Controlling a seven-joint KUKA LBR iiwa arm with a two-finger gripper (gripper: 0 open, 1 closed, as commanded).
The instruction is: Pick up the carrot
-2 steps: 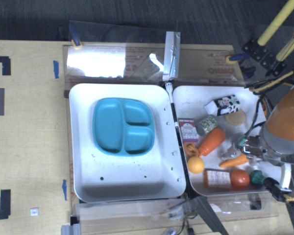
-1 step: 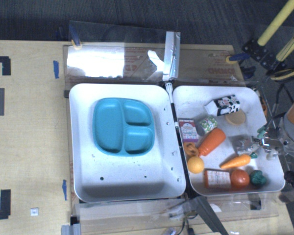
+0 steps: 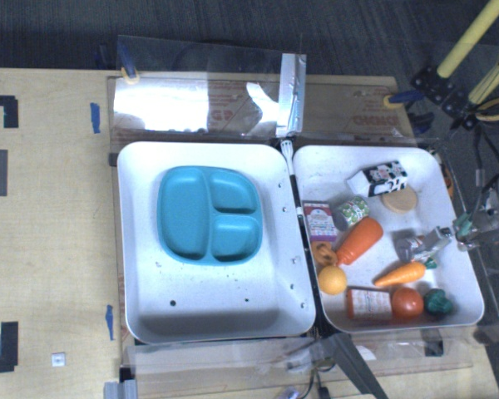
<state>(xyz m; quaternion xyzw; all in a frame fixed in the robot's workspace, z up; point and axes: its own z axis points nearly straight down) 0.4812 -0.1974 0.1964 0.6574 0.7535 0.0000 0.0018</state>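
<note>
Two white bins share the worktop (image 3: 41,248); the carrot (image 3: 399,273) lies near the right bin's (image 3: 466,306) right edge, beside the claw (image 3: 437,239), whose state I cannot tell.

Colours before me: two white bins (image 3: 141,173) on my pale wood worktop (image 3: 41,248). Divided plate (image 3: 209,214): turquoise. Carrot (image 3: 400,273): orange, green tip. Larger carrot-like piece (image 3: 359,240): deeper orange. Tomato (image 3: 407,303): red. Small round fruit (image 3: 332,280): yellow-orange. Carton (image 3: 384,177): black-and-white cow patches. Disc (image 3: 399,200): tan.
</note>
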